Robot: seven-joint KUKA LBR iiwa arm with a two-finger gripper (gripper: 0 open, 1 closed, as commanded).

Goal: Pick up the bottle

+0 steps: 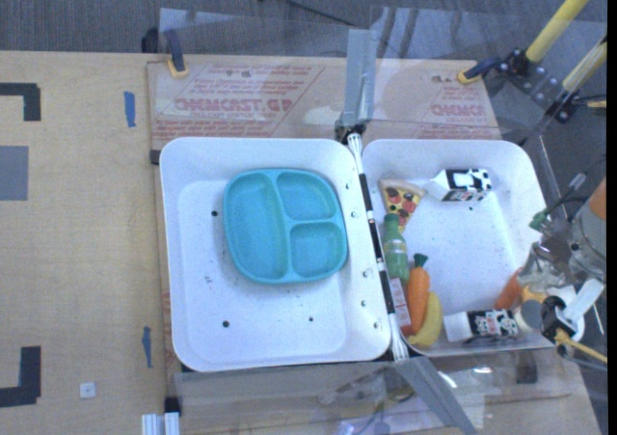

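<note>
A small green bottle lies lengthwise along the left wall of the right bin, between a pizza slice toy and a carrot. A white bottle with a black-and-white label lies on its side at that bin's front edge. My gripper hangs over the bin's right rim, just above and right of the white bottle and well to the right of the green one. Nothing shows between its tips.
The right bin also holds a pizza slice, a cow-patterned carton, a carrot, a banana and an orange piece. A blue divided plate sits in the left bin.
</note>
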